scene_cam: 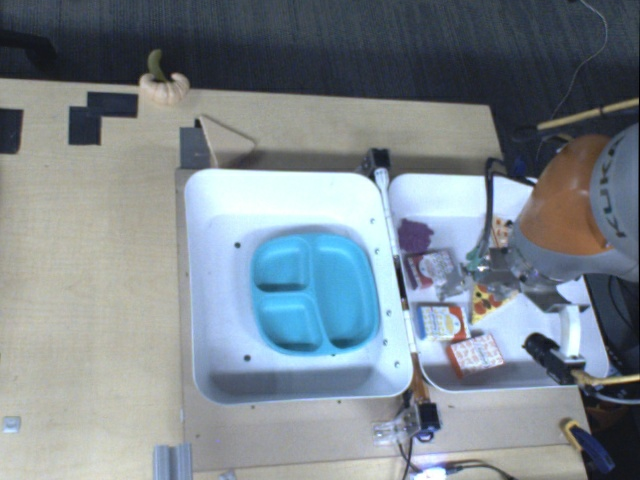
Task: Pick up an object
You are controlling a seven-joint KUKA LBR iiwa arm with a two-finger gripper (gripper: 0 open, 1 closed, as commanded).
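Small printed packets (476,353) lie in the right bin (440,196), too small to read. Whether the gripper (478,276) has its fingers parted cannot be told; the arm (575,213) hides part of that bin.

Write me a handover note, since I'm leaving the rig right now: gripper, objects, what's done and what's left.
Gripper: low over the right bin, among the packets; its grip can't be read.
Objects: purple item, silver packet, pizza-slice toy, two small cards, all in the right bin. Blue divided tray in the left bin.
Done: nothing visibly lifted.
Left: pick one object.
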